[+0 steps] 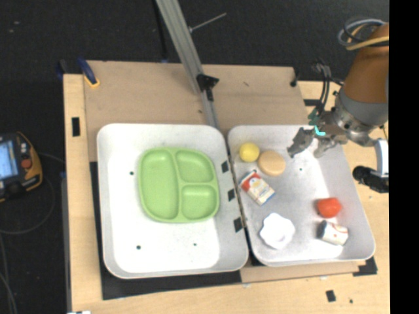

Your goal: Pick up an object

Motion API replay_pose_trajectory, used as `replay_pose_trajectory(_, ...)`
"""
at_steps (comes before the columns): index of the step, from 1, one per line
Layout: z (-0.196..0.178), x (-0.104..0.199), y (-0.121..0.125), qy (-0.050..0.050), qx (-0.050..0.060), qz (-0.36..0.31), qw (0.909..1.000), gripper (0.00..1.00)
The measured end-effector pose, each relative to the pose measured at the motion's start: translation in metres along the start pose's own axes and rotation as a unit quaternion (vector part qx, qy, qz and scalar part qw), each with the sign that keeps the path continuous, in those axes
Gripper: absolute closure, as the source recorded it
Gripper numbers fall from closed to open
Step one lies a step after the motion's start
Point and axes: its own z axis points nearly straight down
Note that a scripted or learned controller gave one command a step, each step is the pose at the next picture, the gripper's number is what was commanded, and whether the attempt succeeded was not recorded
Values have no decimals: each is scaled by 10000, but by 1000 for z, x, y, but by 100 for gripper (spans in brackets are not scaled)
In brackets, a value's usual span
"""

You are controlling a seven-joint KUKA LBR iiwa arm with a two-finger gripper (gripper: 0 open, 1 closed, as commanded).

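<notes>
Arm hanging over the right bin's upper edge, nothing yet between the jaws.

From the camera view, the gripper (309, 142) is hovering with its jaws spread apart and empty, just beside the tan round object (272, 163) and the yellow ball (249, 152), which are sitting nearly touching; a descent there is risking a nudge of both, or the ball rolling away; the red-and-white carton (258, 187), white crumpled piece (277, 230) and red object (329, 207) are lying spaced in the right bin (298, 260); the green divided tray (178, 184) is occupying the left bin (118, 241); the desk (144, 90) is showing bare brown board, against dark flooring.
</notes>
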Motion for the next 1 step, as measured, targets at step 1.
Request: replay_pose_trajectory(1,-2,0,1,-3,-19,-3,10000,0)
